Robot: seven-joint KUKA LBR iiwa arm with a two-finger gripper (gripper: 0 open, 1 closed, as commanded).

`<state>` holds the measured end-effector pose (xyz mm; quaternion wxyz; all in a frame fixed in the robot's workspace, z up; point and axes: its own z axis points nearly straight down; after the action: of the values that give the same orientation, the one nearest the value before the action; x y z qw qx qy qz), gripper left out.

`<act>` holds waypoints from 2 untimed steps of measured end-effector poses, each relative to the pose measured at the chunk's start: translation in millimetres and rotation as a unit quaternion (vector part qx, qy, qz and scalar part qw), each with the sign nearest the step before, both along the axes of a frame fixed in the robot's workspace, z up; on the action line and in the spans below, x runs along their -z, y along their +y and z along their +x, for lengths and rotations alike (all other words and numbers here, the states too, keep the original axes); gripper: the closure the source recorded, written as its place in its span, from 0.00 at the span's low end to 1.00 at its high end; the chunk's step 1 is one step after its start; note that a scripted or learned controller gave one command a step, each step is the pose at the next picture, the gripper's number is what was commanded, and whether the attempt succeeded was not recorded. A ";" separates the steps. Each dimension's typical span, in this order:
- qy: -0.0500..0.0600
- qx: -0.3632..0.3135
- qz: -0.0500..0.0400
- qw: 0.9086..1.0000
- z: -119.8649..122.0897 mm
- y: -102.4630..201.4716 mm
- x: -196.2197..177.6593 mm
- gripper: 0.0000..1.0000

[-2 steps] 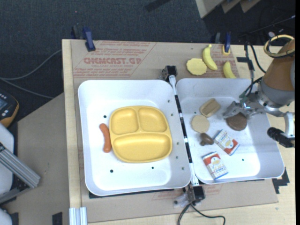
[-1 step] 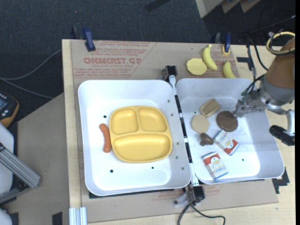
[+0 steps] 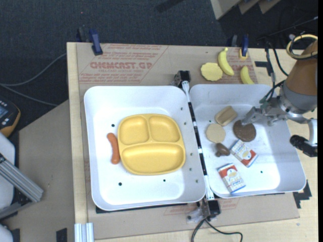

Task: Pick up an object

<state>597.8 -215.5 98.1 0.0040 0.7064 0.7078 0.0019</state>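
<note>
Left bin (image 3: 101, 135): yellow divided plate (image 3: 151, 144) centred, long axis left-right; hot dog (image 3: 113, 148) lies lengthwise just off its left edge, open floor toward the front rim. Right bin (image 3: 282, 178): tan and brown food pieces and two small cartons clustered left of centre. Gripper (image 3: 251, 118) is at the brown disc (image 3: 245, 131); finger spacing apparently narrow, cannot tell.

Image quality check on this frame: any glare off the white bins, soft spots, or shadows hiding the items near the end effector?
Camera view: even overhead lighting, with mild glare washing out the left shallow white bin; the yellow three-compartment plastic tray reads clearly. Right shallow white bin: soft shadows only, but the end effector looks slightly blurred over the flat round brown piece. Small red-and-white cartons are sharp enough, their print illegible.
</note>
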 end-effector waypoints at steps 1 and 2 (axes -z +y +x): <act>0.007 -0.001 0.003 1.000 -31.8 64.9 14.5 0.00; 0.002 -0.002 0.001 1.000 38.6 93.3 13.1 0.00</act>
<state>636.4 -122.2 85.0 0.0017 0.7050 0.7092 0.0013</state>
